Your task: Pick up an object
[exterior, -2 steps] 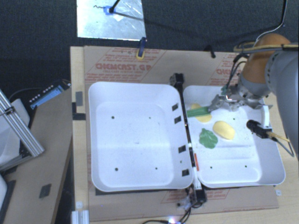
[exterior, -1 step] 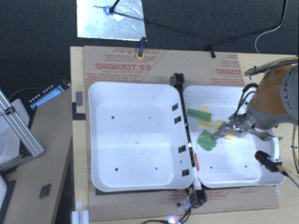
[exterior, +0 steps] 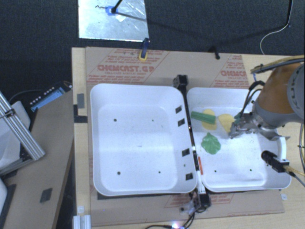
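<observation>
**Gripper low in the right bin**

The gripper (exterior: 234,130) sits beside a rounded yellow piece (exterior: 225,121); whether its fingers are open is unclear. A crinkled green lump (exterior: 210,143) and a green-yellow stick (exterior: 203,117) lie nearby in the smooth right bin (exterior: 238,173).

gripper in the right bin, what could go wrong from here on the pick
1. The gripper sits low by the yellow piece, which lies close to the green stick; closing may nudge one and catch neither.
2. The green lump lies just below; a sideways move may push it along.
3. The arm covers the right bin's far side, so a miss may go unseen.
</observation>
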Controlling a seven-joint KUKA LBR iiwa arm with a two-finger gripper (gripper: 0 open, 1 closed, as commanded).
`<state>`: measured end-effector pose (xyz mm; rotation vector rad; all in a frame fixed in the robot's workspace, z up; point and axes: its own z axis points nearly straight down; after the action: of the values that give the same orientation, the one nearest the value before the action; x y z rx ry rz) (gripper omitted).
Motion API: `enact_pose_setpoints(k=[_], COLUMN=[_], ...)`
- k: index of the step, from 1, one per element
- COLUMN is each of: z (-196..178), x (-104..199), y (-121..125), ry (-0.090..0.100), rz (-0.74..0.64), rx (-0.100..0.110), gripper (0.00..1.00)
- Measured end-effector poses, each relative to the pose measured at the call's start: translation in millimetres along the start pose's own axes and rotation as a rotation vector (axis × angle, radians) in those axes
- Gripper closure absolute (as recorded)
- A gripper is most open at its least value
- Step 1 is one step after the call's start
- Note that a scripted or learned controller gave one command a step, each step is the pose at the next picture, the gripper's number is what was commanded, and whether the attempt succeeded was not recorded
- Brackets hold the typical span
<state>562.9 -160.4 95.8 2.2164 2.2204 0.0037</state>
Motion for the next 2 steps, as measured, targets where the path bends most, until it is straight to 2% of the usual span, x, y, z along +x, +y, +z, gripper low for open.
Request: enact_pose_setpoints(k=[1, 2], z=[10, -116], x=[45, -23], y=[97, 109], ry=[0.001, -0.007], rz=[-0.009, 0.003], rx=[-0.007, -0.013], gripper=[1.00, 1.00])
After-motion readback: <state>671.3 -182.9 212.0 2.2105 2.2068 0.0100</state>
